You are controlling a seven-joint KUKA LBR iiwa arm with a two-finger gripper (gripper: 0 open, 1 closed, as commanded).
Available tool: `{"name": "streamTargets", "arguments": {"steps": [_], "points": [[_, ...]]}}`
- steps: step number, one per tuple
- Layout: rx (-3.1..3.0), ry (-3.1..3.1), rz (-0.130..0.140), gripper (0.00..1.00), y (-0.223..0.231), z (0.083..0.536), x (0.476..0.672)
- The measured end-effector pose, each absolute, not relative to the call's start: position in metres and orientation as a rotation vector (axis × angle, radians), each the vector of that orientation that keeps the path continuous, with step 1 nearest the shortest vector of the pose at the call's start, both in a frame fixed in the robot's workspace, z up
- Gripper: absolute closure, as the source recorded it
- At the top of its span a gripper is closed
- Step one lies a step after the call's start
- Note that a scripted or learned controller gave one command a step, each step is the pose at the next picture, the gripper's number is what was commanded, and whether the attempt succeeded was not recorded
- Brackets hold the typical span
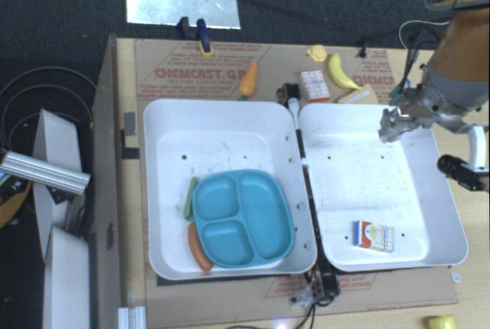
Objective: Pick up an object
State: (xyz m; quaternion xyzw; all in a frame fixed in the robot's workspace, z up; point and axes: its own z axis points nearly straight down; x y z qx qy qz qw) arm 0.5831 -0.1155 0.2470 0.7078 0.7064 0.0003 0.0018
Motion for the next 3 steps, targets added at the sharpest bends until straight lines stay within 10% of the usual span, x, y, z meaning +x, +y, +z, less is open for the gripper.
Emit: {"name": "streamTargets", "arguments": {"steps": [3], "points": [[2.221, 2.218, 0.001, 1.0, -0.118, 0.251, 0.582]]}}
